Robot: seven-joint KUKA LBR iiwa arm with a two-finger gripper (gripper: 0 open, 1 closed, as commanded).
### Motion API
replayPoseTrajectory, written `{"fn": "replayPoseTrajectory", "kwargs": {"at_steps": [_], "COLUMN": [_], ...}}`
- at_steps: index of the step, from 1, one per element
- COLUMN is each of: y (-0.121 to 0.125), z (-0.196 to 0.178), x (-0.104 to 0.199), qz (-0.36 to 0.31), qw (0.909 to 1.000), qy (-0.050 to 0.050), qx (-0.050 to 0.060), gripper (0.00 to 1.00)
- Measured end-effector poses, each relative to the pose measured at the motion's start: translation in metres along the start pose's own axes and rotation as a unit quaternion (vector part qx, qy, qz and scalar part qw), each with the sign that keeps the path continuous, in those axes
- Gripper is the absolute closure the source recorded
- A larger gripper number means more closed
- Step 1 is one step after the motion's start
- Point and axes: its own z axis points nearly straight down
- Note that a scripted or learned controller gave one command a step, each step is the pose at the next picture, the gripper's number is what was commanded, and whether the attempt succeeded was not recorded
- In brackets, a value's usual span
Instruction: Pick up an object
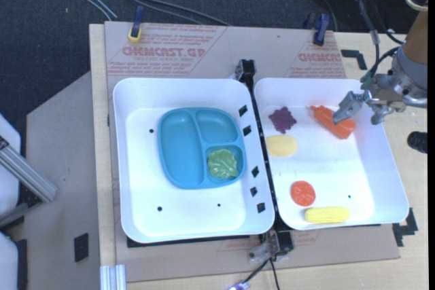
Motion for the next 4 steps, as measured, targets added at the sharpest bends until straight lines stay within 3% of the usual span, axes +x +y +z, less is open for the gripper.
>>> {"fn": "replayPoseTrajectory", "kwargs": {"at_steps": [1, 4], "y": [0.002, 0.003], "z": [-0.007, 0.151], "x": [0.000, -0.007], "qz": [-0.002, -0.001], "qw": [1.0000, 1.0000], "qy": [-0.001, 0.000], "qx": [-0.007, -0.004], "gripper": [0.00, 0.00]}}
